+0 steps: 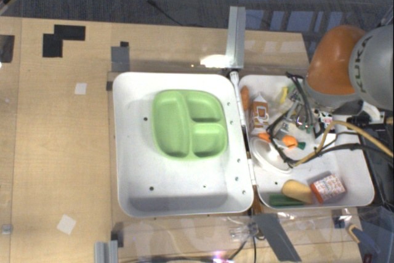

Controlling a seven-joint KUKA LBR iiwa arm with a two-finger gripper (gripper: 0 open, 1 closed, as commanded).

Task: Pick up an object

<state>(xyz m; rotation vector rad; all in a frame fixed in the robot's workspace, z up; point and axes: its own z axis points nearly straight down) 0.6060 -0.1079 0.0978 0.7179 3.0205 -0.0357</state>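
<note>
Wooden surface (55, 151) carries two shallow white bins side by side. Left bin (132, 194) holds a green divided tray (188, 123), lying flat near its middle. Right bin (363, 188) holds the clutter: a small carton with brown print (260, 111) near the upper left, an orange piece (289, 141) by a white bowl (269, 154), a tan potato-like object (297, 191) touching a green item (284, 200) at the lower edge, and a red-and-white packet (326, 186) just beside them. The arm enters from the right, orange band over the bin's upper part. Gripper (301, 120) sits low among cables above the clutter; cannot tell its state, nothing seen held.
</note>
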